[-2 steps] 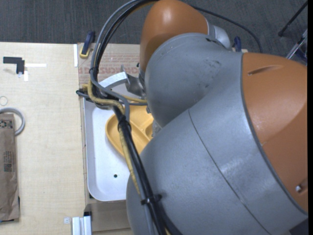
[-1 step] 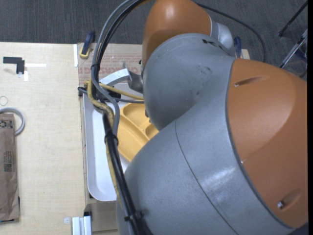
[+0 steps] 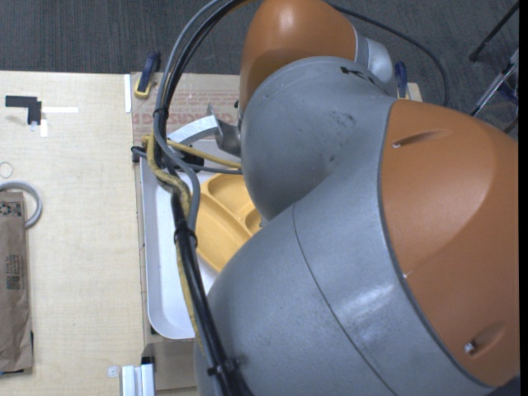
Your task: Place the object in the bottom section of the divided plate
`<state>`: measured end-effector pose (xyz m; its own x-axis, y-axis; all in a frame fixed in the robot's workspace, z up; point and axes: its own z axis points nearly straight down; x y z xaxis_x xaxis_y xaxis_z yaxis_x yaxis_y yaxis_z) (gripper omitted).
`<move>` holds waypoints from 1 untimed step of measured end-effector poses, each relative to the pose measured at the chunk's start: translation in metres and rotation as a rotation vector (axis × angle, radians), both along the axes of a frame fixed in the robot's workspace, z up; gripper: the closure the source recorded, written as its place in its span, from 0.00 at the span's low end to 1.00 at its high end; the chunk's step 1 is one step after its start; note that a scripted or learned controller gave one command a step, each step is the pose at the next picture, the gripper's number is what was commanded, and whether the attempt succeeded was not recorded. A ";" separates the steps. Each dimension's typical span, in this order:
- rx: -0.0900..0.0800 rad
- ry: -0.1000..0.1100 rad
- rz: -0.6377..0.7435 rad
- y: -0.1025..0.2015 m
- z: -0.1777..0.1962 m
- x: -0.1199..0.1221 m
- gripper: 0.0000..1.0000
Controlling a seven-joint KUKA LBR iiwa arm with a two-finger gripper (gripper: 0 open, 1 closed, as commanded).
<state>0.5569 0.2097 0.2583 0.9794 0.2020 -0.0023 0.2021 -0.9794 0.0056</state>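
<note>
arm [image 3: 346,221]: smooth grey and orange shell, satin sheen | plate [image 3: 224,221]: yellow plastic, smooth | bin [image 3: 161,279]: glossy white plastic | surface [image 3: 74,246]: pale matt wood grain | cables [image 3: 186,246]: black rubbery, matt

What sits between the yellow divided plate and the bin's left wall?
In the camera view, a bundle of black and yellow cables crosses bare white bin floor left of the yellow divided plate.
</note>
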 end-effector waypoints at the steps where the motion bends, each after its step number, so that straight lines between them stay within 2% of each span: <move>1: 0.002 0.002 0.181 0.018 -0.025 0.067 0.00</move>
